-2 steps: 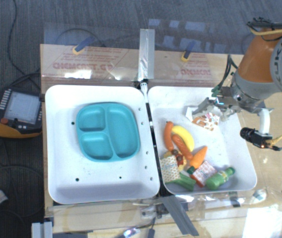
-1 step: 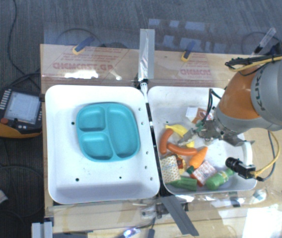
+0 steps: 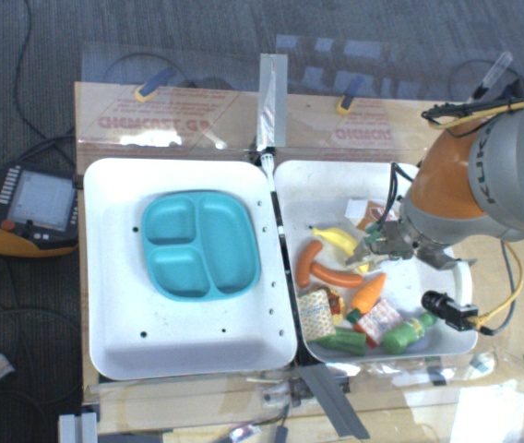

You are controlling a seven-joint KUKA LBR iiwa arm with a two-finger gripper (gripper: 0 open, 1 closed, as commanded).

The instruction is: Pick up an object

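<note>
Down in the right bin, the gripper hangs among toy food, just above the banana and sausage, beside the carrot. Whether its fingers grasp anything cannot be told. A blue tray lies in the left bin.

My bench carries two white bins side by side: left bin, right bin, rims touching.
</note>
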